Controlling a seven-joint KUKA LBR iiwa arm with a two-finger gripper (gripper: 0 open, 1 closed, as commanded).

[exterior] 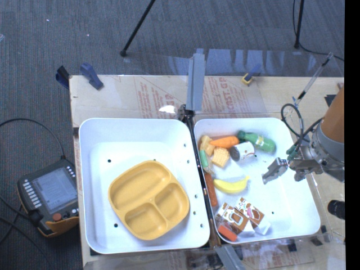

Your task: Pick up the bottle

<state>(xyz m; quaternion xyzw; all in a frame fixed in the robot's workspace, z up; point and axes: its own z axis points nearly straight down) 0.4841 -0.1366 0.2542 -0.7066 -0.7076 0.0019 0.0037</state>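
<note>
The green bottle [259, 142] lies on its side near the back of the right bin [292, 218], beside an orange carrot [225, 142] and a small white-and-dark can [243, 151]. My gripper [287, 172] hangs over the right half of that bin, a short way to the front right of the bottle and apart from it. Its fingers [274, 170] stand spread and open, with only white bin floor between them.
A banana [230, 184], a yellow waffle piece [219, 158], a red stick [210, 189] and a brown-and-white carton [242, 217] crowd the right bin's left and front. The left bin [95, 145] holds a yellow divided plate [149, 198]. A teach pendant [49, 196] lies on the floor at left.
</note>
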